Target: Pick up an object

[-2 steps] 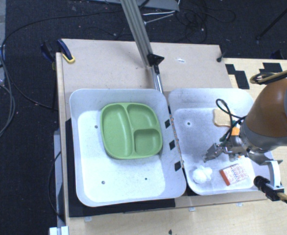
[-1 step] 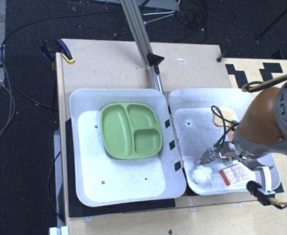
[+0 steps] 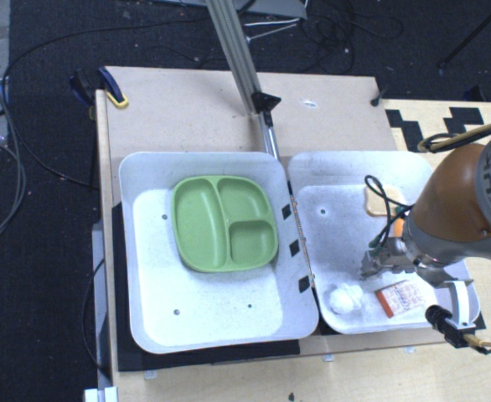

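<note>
Down in the right bin [image 3: 312,170], 3 things lay near the front wall: a white crumpled lump [image 3: 345,298] by the front left corner, a red and white packet [image 3: 403,296] just to its right, and a tan piece [image 3: 377,201] further back, partly hidden by the arm. The gripper [image 3: 378,260] hung low over the bin floor, just above and between the lump and the packet, near both. Whether its fingers stood apart or closed, I could not tell, and nothing showed between them. The grey arm [image 3: 451,203] with its orange band covered the bin's right side. Over in the left bin [image 3: 136,224] sat a green plate [image 3: 225,223] with 3 compartments.
</note>
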You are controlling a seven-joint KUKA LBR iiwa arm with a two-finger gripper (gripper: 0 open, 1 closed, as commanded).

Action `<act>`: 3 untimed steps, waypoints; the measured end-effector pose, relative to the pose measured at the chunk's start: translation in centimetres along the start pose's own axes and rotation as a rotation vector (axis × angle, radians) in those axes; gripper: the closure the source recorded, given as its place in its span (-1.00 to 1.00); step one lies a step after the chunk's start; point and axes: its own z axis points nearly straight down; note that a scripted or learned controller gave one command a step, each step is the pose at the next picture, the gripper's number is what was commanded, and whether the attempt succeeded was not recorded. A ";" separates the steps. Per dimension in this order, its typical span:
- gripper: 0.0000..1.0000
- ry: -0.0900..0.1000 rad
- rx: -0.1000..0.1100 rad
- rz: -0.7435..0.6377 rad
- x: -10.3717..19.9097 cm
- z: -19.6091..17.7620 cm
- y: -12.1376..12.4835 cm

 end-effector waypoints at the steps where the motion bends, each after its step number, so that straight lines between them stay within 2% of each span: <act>1: 1.00 0.003 0.003 -0.004 -0.1 -5.4 -0.9; 3: 1.00 0.002 0.002 -0.007 -1.1 -16.1 1.2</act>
